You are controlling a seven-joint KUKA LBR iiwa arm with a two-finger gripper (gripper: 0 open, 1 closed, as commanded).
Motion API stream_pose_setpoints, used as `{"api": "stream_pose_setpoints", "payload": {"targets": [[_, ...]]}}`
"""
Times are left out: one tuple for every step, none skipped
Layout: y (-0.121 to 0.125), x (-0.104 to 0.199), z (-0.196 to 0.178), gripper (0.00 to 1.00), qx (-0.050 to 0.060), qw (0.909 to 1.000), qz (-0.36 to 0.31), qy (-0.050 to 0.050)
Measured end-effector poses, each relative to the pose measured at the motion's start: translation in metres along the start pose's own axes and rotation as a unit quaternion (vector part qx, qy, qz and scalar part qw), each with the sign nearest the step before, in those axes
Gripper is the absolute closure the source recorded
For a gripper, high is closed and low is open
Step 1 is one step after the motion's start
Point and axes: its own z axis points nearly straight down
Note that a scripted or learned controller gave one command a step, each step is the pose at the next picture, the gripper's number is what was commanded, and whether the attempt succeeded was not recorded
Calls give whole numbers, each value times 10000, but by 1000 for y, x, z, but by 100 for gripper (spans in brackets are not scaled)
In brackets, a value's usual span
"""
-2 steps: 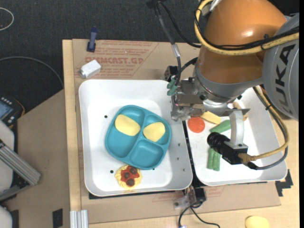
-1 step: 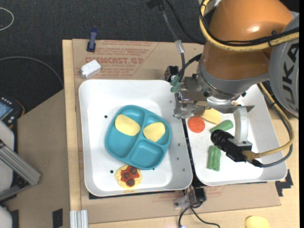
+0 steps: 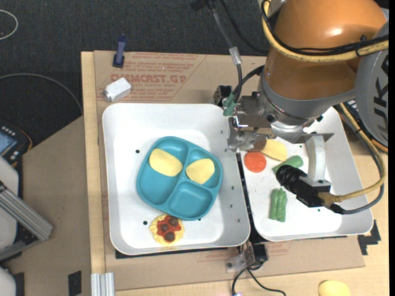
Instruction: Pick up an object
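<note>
Camera view, from my remote seat, starting at the near edge: a small yellow lump (image 3: 333, 287) lies off the tabletop (image 3: 154, 73), at the bottom right of the frame. In the white bin on the view's left (image 3: 114, 165), closest to me, a toy pizza slice (image 3: 166, 229) with red toppings sits near the front wall, just touching the near edge of a blue divided plate (image 3: 179, 193). The plate takes up the middle of that bin and carries two yellow pieces, one in its left rear compartment (image 3: 165, 161) and one in its right rear compartment (image 3: 200, 170); its front compartment is bare.

In the white bin on the view's right (image 3: 308, 227), a green vegetable-like piece (image 3: 279, 204) lies toward the front. Farther back is an orange-red round piece (image 3: 255, 161), with a smaller green piece (image 3: 292, 162) to its right and a pale yellow piece (image 3: 275, 148) just behind them.

The gripper (image 3: 242, 139) hangs over the divide between the two bins, just beside the orange-red piece. The wrist covers it from above, so I cannot tell whether it is open or closed.

Beyond the bins, a small white block (image 3: 117, 89) and a blue object (image 3: 120, 51) rest on the tabletop near its far left corner.
</note>
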Motion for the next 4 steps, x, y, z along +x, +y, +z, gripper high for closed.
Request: {"api": "stream_pose_setpoints", "payload": {"targets": [[0, 0, -10, 100, -8, 10000, -2, -1], [-1, 60, -20, 100, 16, 10000, -18, 14], [0, 57, -30, 100, 5, 10000, 5, 5], [13, 11, 58, 100, 84, 9999, 51, -19]]}}
